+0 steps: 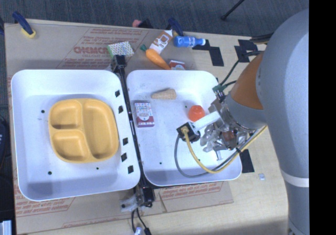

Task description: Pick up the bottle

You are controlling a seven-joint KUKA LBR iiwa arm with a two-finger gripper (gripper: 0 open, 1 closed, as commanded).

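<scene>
A small blue bottle (pixel 185 41) lies on its side on the cardboard behind the right bin (pixel 157 173), outside it. Just left of it lies a white bottle with an orange label (pixel 161 41). My gripper (pixel 218 138) hangs low over the right side of the right bin, far from both bottles, with a yellow cable looping beneath it. A small orange-red object (pixel 196 112) sits in the bin just up and left of the gripper; I cannot tell whether it touches the gripper.
The right bin also holds a tan wedge (pixel 164 94) and a red-and-white packet (pixel 143 113). An orange carrot-like piece (pixel 156 59) lies behind that bin. A yellow divided plate (pixel 84 129) sits in the left bin (pixel 26 176). The grey arm (pixel 283 97) covers the right side.
</scene>
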